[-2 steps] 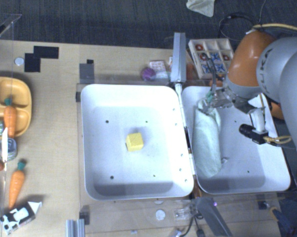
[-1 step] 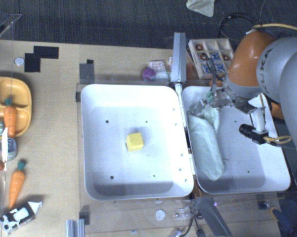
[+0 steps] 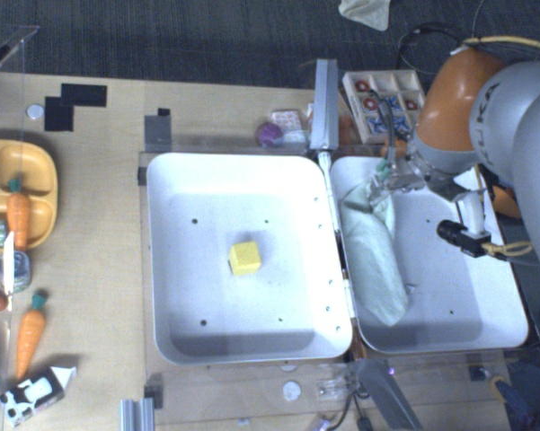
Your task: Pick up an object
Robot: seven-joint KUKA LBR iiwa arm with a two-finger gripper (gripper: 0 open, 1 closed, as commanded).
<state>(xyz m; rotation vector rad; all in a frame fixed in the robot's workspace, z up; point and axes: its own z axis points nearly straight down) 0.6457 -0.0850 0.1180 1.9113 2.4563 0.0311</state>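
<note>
Here the end effector [image 3: 388, 185] sits low over the far left corner of the right bin [image 3: 467, 321], touching the upper end of a pale cloth [image 3: 376, 254] that lies along that bin's left wall. Whether it grips the cloth I cannot tell. A yellow block [image 3: 245, 258] rests near the middle of the left bin [image 3: 189, 330], well apart from the arm, on the worktop [image 3: 90, 330].

Grey arm [image 3: 512, 106] reaches in from right, orange band up top, wrist bent down, tool [image 3: 391, 182] pointing leftward, low.
</note>
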